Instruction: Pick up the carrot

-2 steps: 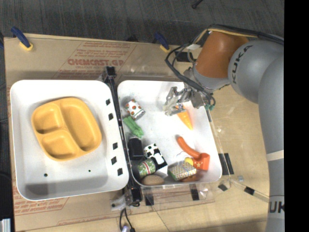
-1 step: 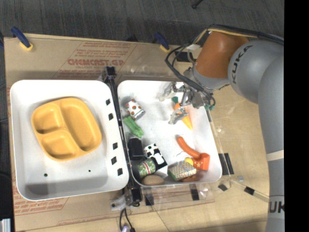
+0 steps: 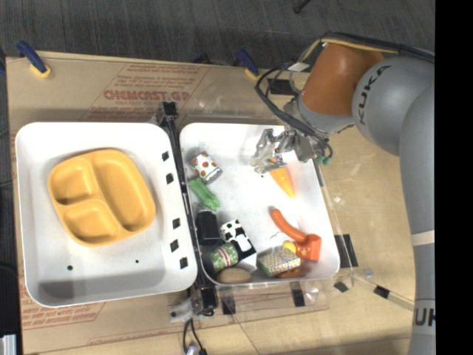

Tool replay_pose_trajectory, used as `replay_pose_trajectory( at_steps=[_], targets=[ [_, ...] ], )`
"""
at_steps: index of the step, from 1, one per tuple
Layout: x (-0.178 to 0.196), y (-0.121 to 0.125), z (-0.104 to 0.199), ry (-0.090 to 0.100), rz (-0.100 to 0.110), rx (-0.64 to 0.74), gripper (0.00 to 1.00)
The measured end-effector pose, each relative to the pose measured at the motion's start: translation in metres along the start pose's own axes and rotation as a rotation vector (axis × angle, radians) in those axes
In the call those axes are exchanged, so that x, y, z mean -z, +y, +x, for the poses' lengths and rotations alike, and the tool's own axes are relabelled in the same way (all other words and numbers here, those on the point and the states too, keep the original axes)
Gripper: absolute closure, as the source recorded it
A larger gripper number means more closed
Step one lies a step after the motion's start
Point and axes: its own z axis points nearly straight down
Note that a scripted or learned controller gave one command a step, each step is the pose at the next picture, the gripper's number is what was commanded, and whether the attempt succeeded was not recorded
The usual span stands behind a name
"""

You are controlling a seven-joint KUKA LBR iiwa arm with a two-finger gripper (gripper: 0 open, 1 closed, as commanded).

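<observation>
Here the end effector [image 3: 267, 154], grip unclear, touches the carrot [image 3: 283, 180] beside the right bin's [image 3: 222, 133] right wall.

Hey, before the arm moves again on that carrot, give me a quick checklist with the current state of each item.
1. Small orange cone-shaped carrot in sight, in the right white bin: ok.
2. Two-finger metal gripper next to the carrot's wide end: ok.
3. Carrot between the fingers: cannot tell.
4. Carrot lifted off the bin floor: cannot tell.
5. Space around the carrot; the long orange-red sausage-shaped toy lies apart, nearer the front: ok.
6. Yellow divided tray out of the way in the left white bin: ok.
</observation>
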Motion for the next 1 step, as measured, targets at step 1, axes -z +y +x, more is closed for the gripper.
replay_pose_trajectory(
  at_steps=[1],
  targets=[
    [-0.0244,0.0085,0.0735,0.013,-0.011,0.462,1.0]
  ],
)
